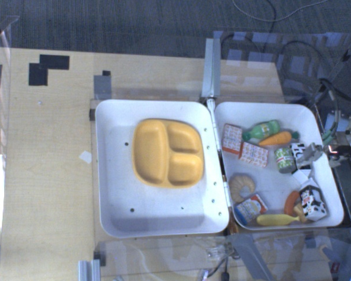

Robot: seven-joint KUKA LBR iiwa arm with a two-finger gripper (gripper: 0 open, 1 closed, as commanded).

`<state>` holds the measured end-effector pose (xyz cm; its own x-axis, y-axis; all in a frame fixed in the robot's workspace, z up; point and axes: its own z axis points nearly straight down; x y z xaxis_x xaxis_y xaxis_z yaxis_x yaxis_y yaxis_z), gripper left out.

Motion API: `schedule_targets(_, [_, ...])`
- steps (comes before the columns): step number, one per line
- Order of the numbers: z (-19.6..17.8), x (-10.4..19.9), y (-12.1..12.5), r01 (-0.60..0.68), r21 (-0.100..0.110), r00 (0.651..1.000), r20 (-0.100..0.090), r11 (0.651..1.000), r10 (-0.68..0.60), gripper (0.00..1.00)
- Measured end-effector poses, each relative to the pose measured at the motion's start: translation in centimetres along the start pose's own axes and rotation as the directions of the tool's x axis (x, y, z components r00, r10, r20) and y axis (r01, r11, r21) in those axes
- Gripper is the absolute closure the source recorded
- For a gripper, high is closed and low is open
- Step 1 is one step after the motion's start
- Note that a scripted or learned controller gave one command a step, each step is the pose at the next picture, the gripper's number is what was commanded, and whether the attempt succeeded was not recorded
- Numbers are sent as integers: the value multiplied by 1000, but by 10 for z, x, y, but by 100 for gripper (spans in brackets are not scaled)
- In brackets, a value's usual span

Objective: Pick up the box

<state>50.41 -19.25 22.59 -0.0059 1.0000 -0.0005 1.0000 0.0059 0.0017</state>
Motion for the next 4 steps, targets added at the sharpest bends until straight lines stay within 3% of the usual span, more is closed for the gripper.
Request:
schedule_targets(1, [137, 84, 31, 64, -11, 998, 2, 998, -64, 0])
schedule_targets(2, [139, 98, 127, -31, -9, 1000, 0, 999, 31, 0])
schedule_targets(3, [130, 99, 125, -22, 0, 1000, 0, 1000, 22, 100])
schedule_targets(4, [-4, 162, 157, -23, -4, 1000, 0, 1000, 23, 100])
